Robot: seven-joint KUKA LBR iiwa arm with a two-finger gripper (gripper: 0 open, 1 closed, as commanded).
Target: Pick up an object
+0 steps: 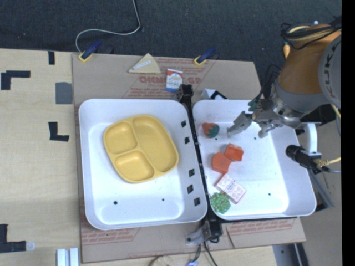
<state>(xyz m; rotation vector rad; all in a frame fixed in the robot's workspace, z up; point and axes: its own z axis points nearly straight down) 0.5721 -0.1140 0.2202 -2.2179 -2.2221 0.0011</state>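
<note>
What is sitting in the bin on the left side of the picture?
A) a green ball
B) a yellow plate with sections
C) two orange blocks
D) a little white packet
B, since the yellow plate with three sections lies in the left bin, while the green ball, the orange blocks and the white packet are all in the right bin.

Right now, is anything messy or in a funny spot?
Mostly tidy. The yellow divided plate sits crooked in the left bin. A small red and white box and a tan wedge lie on the cardboard behind the bins, outside them. Nothing looks spilled or broken.
</note>
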